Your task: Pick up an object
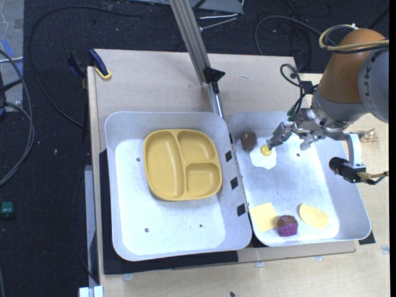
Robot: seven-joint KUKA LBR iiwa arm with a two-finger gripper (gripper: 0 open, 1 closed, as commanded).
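No text, label, brand or number can be read anywhere on the bench, the bins or the arm (nothing printed shows).

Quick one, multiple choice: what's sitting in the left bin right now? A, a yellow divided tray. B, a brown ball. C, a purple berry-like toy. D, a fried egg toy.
A: the yellow divided tray lies alone in the left bin, while the purple toy, the fried egg and the brown ball all lie in the right bin.
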